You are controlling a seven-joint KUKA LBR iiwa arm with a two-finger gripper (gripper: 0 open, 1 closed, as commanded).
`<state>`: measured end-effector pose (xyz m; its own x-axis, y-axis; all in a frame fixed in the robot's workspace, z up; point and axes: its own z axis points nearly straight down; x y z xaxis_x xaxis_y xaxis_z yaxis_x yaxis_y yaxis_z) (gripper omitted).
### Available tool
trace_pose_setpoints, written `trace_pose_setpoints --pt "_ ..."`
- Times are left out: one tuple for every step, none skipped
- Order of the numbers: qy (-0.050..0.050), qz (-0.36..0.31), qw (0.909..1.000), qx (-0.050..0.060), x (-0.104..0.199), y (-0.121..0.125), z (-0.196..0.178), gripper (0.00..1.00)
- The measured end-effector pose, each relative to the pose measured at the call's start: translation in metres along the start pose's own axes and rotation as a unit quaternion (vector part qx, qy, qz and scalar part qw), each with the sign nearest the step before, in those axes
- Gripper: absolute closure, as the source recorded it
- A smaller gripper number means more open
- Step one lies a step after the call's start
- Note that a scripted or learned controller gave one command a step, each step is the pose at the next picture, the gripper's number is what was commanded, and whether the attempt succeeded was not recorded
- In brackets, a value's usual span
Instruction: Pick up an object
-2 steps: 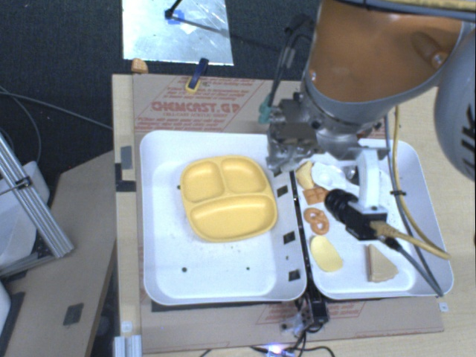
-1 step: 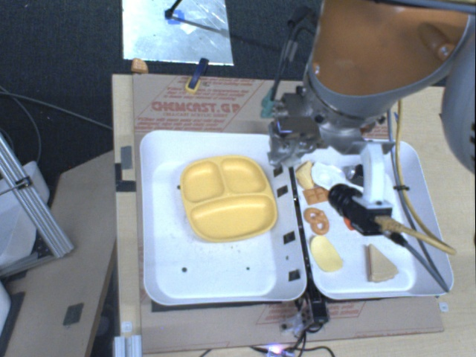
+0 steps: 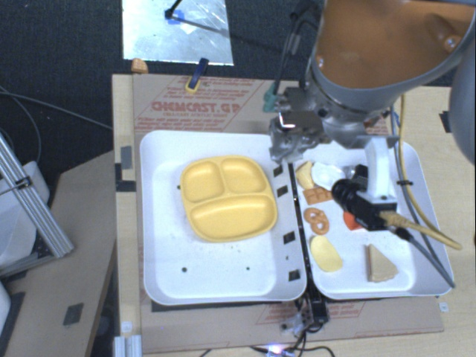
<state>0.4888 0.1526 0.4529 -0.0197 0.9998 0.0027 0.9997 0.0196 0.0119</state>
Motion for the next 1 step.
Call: trace_pose_setpoints --pt "0.000 -0.003 1.0000 -0.001 0.0000 0.0007 -0.0109 1.00"
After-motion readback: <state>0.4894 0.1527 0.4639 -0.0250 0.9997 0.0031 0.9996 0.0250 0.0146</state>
